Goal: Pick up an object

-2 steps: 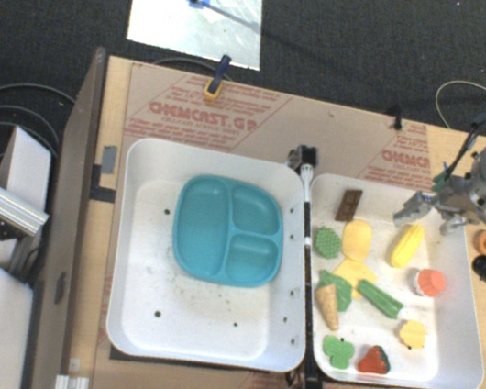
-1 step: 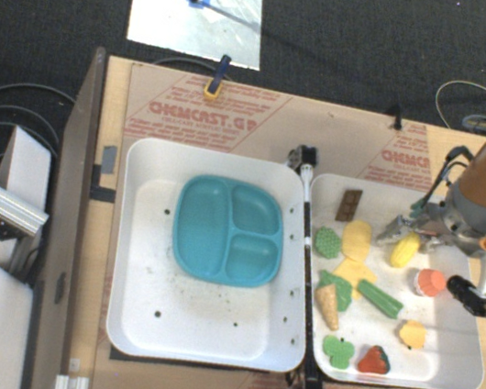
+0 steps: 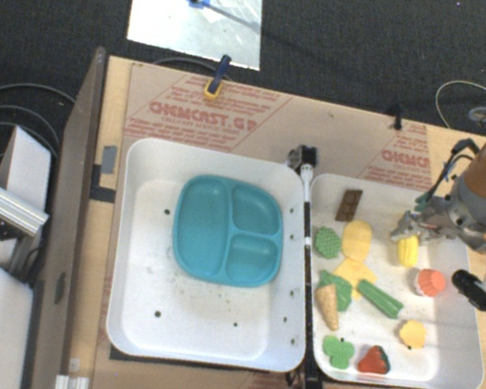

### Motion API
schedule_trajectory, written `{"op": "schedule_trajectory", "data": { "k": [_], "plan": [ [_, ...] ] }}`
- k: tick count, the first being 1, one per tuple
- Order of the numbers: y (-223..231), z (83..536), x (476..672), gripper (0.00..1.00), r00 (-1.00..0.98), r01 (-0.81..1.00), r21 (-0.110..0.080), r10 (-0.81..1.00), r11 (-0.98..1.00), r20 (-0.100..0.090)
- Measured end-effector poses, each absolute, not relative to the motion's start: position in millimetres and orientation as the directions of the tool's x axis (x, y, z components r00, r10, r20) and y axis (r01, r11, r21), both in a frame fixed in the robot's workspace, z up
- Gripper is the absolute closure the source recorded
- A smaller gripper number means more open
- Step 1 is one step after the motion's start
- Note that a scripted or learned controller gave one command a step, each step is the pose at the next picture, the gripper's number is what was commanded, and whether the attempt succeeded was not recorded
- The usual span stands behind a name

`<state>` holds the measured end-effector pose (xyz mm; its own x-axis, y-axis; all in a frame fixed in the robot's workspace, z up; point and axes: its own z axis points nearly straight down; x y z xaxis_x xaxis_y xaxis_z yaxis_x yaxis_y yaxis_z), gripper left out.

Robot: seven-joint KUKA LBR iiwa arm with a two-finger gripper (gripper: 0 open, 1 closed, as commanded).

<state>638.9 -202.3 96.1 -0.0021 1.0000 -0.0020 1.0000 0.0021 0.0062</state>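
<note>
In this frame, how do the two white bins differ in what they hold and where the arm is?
The left bin holds one large teal divided plate; the right bin holds many small toy foods, such as a strawberry and a brown bar. The gripper is over the right bin beside a yellow piece, while the left bin has no arm above it. Both are shallow, white and sit side by side.

A tan bench (image 3: pixel 239 109) bears two white bins, left (image 3: pixel 141 245) and right (image 3: pixel 457 353), touching side by side.
</note>
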Motion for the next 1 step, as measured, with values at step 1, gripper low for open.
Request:
{"op": "schedule_trajectory", "data": {
  "k": [1],
  "plan": [
    [-99.2,155.0,636.9,1.00,-0.012,1.000,0.005,1.000,0.012,0.002]
  ]
}}
